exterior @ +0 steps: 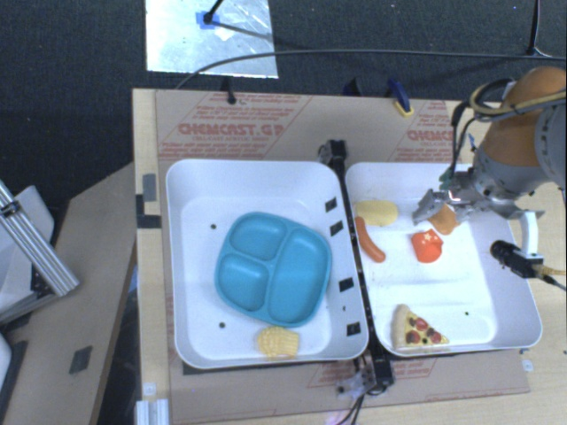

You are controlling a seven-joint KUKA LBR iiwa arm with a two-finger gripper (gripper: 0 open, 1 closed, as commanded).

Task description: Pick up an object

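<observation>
My gripper (446, 205) hangs over the back of the right bin (509, 321), reaching in from the right. Directly under it lies a small tan-brown piece (446, 222), partly covered by the gripper; whether it is gripped is unclear. A red-orange toy fruit (427, 246) sits just in front of that piece. To the left lie a yellow lump (378, 212) and a red sausage (369, 239). A pizza slice (418, 328) rests near the bin's front wall.
The left bin (190, 237) holds a blue divided plate (273, 266) and a yellow corn piece (278, 341) at its front. A black divider strip (347, 237) runs between the bins. A black fitting on a cable (514, 257) reaches over the right bin's right side.
</observation>
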